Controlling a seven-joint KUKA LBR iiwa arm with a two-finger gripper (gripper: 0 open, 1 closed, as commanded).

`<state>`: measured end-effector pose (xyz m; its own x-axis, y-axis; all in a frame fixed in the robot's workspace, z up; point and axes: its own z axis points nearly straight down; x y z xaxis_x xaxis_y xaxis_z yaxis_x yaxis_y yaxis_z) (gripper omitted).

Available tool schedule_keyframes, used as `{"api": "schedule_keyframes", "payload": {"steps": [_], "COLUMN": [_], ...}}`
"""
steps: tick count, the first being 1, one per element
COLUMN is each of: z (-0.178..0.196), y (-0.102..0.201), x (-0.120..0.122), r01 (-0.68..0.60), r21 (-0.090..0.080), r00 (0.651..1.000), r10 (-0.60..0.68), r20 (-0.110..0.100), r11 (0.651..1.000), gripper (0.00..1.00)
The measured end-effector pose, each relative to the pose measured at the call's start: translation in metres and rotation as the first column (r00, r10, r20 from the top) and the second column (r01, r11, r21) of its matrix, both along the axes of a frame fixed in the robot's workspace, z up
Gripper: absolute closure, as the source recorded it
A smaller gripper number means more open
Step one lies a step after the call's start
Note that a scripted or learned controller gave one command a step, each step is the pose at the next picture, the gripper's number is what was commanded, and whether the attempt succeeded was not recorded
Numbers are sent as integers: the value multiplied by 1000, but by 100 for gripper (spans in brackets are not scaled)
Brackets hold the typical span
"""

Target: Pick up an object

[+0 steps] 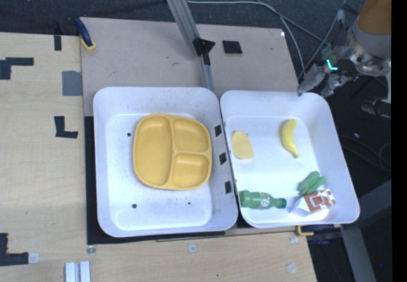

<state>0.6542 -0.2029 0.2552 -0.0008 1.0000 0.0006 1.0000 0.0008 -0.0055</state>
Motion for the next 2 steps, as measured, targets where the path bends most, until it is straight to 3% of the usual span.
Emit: {"api": "schedule_keyframes", "payload": {"steps": [1,2], "z": [2,-54], "y": [0,5], "x": [1,-9], "r01": [-1,-1], "r21": [-1,-1], "r00": [1000,1000], "r10": [1,1], "r20": [4,0], "r11": [1000,1000], "gripper": [0,0]}}
